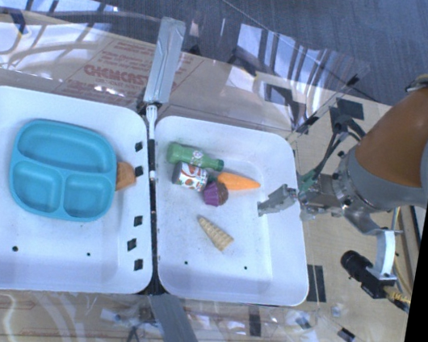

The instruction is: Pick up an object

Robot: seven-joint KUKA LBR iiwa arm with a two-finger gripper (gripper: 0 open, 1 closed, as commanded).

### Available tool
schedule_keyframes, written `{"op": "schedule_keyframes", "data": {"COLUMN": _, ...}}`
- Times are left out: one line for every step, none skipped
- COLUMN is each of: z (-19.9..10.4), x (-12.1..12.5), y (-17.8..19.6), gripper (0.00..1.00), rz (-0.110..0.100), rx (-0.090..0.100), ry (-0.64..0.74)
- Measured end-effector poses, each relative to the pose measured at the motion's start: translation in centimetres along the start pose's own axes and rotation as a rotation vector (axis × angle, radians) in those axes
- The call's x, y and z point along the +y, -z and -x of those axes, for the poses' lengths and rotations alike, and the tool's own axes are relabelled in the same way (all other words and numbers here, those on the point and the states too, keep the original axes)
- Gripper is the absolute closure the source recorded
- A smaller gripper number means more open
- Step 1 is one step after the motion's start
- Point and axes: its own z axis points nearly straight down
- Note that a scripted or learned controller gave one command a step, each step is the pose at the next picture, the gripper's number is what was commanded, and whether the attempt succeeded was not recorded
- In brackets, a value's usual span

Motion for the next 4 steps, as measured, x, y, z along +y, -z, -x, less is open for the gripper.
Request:
{"op": "schedule_keyframes", "data": {"z": 0.9, "x": 8.3, "y": -8.6, "gripper": 0.0, "rz": -0.007, "rx": 0.001, "ry": 0.003}}
{"op": "schedule_keyframes", "data": {"z": -3.8, "x": 14.1, "y": -17.2, "gripper": 0.0, "rz": 0.001, "rx": 0.0, "ry": 0.005}}
{"op": "schedule_keyframes", "data": {"z": -3.8, "x": 14.1, "y": -16.1, "gripper": 1.0, "rz": 0.002, "rx": -0.001, "ry": 0.008}}
{"op": "schedule_keyframes", "data": {"z": 2.8, "x": 15.3, "y": -17.1, "gripper": 1.0, "rz": 0.001, "rx": 0.0, "ry": -0.002}}
